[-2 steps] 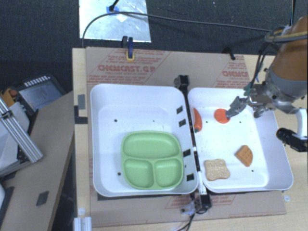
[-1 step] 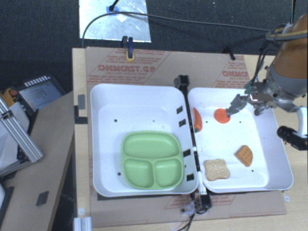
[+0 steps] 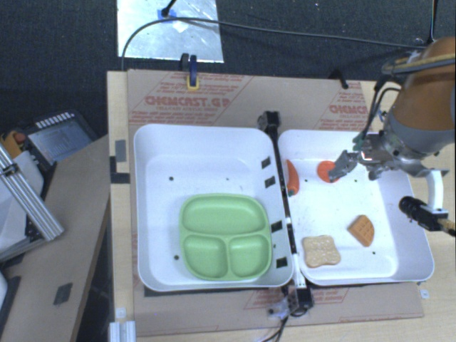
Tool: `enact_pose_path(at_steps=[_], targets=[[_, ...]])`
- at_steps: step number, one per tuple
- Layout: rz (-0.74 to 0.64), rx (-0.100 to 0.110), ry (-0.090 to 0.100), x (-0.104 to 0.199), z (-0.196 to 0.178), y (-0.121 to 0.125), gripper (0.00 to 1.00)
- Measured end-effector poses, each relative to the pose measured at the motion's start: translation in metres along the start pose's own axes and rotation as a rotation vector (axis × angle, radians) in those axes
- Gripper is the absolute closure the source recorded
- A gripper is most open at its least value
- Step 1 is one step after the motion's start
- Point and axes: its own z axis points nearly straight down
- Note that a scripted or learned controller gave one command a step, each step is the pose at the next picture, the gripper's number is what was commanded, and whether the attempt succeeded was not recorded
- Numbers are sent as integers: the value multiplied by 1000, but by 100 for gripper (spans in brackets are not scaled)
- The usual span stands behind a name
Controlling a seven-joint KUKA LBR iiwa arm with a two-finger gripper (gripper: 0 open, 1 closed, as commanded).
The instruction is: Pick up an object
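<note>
The right bin (image 3: pixel 410 258) holds several small food pieces. A round red-orange piece (image 3: pixel 325 170) lies near its back left. A long orange piece (image 3: pixel 292 178) rests against the left wall. A pale toast slice (image 3: pixel 320 250) sits at the front, and an orange waffle-like biscuit (image 3: pixel 362 229) lies to its right. My gripper (image 3: pixel 348 163) reaches in from the right, low over the bin. Its tip is just right of the round red-orange piece, touching it or nearly so. I see nothing held in it.
The left bin (image 3: pixel 153 191) holds a green three-part plate (image 3: pixel 224 235). A black divider with clips (image 3: pixel 274 184) runs between the bins. A black fitting (image 3: pixel 422 214) of the arm hangs over the right bin's right side. Grey equipment (image 3: pixel 28 191) stands off the bench at left.
</note>
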Motion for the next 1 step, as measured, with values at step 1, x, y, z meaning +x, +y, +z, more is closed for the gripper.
enact_pose_path(at_steps=[1], targets=[[0, 0, 0, -9, 53, 5, 0]])
